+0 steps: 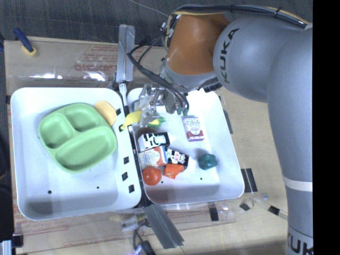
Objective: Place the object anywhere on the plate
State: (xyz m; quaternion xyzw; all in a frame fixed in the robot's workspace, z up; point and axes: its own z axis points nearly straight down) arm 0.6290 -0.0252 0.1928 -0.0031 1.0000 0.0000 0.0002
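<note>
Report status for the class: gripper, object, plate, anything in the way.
Gripper low over right bin's upper left corner, above yellow object. Green plate in left bin, yellow piece at its edge. Bin walls between.

Plate [77, 137] in L bin [32, 195]; small items clustered R bin [228, 179], left side.
</note>
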